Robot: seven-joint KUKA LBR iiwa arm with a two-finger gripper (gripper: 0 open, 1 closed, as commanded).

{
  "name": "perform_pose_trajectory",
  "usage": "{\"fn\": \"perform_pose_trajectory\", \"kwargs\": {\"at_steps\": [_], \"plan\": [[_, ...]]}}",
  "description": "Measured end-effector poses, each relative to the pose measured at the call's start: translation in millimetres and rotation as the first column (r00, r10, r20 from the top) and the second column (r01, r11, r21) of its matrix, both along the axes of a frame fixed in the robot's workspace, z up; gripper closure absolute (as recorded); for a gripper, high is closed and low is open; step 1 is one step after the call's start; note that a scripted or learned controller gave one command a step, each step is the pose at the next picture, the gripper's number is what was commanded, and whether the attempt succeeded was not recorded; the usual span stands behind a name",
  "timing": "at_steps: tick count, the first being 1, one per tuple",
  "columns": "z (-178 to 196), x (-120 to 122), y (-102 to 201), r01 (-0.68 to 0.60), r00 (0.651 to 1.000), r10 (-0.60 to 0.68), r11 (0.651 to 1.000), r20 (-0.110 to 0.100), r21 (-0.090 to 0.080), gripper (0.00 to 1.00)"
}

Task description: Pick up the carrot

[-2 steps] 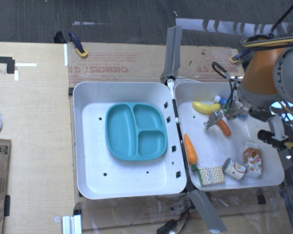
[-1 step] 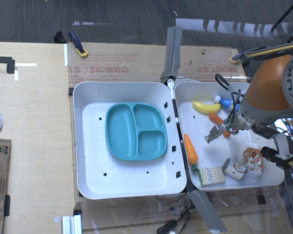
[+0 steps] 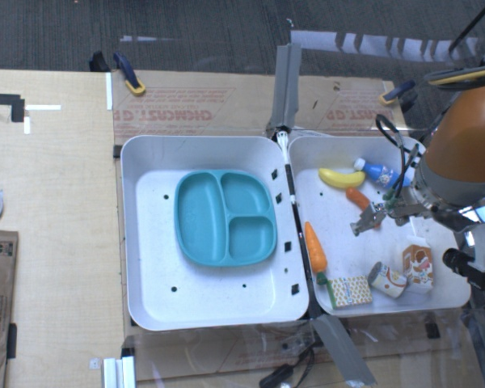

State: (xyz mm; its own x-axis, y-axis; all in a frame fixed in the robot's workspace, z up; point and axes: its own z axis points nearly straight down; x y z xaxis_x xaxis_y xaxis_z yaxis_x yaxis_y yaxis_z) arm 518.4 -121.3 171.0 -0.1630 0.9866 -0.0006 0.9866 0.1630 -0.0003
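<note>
The carrot [image 3: 315,253] lies flat in the right bin [image 3: 436,297], hard against its left wall, roughly midway along that edge. It is orange, tapered (green stub at the lower end), and runs nearly parallel to the wall.

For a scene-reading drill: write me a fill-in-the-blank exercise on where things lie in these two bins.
1. The carrot lies in the ____ bin of the camera view.
2. The sectioned plate in the left bin is coloured ____.
3. The banana lies beside a small ____ with a blue label.
4. The gripper hovers above the ____ bin.

Missing words: right; teal; bottle; right
</note>
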Motion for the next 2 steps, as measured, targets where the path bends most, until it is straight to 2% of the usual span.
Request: {"fn": "perform_pose_trajectory", "kwargs": {"at_steps": [1,2], "plan": [[43,-23,-58,0.176,0.984,-0.176,0.984,0.004,-0.001,0.00],[153,-40,46,0.196,0.981,-0.196,0.981,0.000,-0.001,0.00]]}}
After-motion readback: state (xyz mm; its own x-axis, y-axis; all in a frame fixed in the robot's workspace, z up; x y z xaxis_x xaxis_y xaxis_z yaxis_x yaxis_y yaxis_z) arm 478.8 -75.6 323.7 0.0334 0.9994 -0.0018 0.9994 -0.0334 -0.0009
